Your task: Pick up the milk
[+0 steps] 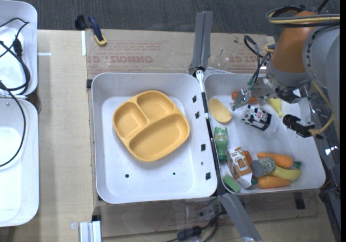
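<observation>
Cardboard under both bins bears unreadable reversed red lettering; milk carton (239, 163) lies in the right bin (308, 143), jaws' state unclear

In the left of the two white bins (102, 143) lies a yellow divided plate (151, 125). The right bin (311, 151) holds a pale yellow chip-shaped piece (220, 110), a green bottle (221, 142), an orange and white carton with a printed picture (239, 163), orange carrots (275, 159), a yellow banana (286, 174) and a small black and white box with a red mark (255, 117). The arm (294, 46) at upper right is grey with an orange band. The counter (59, 127) is light wood, with brown cardboard printed in red letters (135, 56).
</observation>
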Motion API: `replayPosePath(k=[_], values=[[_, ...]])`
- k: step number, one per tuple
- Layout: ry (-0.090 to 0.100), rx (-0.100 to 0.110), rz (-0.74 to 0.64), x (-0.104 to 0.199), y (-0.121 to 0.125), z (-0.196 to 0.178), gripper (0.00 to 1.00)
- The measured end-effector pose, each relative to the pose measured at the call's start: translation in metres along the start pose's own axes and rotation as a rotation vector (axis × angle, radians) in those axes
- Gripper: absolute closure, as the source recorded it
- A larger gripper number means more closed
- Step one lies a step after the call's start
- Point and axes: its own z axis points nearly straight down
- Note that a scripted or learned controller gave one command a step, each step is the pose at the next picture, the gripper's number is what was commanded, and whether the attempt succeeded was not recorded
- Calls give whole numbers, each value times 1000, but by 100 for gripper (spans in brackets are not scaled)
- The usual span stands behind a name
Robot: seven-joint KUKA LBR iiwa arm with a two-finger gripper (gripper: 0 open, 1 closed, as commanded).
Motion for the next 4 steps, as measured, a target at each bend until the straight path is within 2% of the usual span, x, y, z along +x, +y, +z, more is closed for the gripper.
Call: replayPosePath(k=[1,2,3,4], values=[[1,3,1,-39,-37,10,0],[1,6,192,-64,-14,-95,0],[2,6,133,-18,-59,11,0],[2,6,138,-20,-60,2,100]])
